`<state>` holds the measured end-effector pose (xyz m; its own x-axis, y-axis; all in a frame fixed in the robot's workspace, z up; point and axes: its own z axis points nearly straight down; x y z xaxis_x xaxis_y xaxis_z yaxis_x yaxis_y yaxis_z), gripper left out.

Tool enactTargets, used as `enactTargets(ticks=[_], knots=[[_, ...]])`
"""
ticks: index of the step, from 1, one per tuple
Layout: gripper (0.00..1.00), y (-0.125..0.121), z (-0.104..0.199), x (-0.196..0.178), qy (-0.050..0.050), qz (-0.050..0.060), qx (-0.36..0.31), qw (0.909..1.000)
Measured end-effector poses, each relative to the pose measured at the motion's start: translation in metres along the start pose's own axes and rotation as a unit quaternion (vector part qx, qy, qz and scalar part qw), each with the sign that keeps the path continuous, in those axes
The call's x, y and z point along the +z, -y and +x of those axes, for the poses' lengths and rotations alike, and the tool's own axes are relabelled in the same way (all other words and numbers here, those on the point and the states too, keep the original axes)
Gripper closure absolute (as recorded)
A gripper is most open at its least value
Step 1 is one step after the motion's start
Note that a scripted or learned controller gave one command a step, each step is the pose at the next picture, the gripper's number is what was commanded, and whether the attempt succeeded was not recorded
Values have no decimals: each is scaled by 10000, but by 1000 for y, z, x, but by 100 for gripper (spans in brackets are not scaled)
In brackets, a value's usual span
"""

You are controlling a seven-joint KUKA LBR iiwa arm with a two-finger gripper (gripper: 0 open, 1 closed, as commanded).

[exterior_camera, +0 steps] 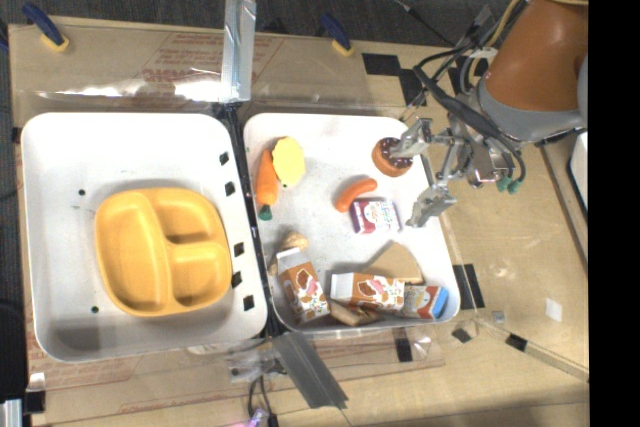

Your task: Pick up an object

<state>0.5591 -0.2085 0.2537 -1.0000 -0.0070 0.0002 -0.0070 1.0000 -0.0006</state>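
You have the gripper (428, 177) at the right rim of the right bin (325, 127), centre-right of frame, jaws apart and holding nothing. The candidates lie in that bin: donut (392, 156) just beside the jaws, sausage (355, 192), small carton (374, 214), carrot (266, 182). By my judgement the pick is not yet made; descent, closing and lift all remain.

A brown, frosted doughnut (392, 156) lies flat just left of the gripper (428, 177), touching one fingertip. A small purple-and-white carton (374, 214) lies below and left of it, with an orange sausage (355, 192) just beyond. Farther left lie a carrot (266, 181) and yellow lemon (288, 161). Well below, brown cartons (383, 292) lie tipped over.
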Motion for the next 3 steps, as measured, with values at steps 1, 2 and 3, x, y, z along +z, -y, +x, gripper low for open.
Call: enactTargets(ticks=[1,2,3], knots=[[0,2,-41,160,31,12,-292,9996],[0,-28,-30,161,11,-1,316,9995],[0,-63,-15,162,-3,-9,417,9991]])
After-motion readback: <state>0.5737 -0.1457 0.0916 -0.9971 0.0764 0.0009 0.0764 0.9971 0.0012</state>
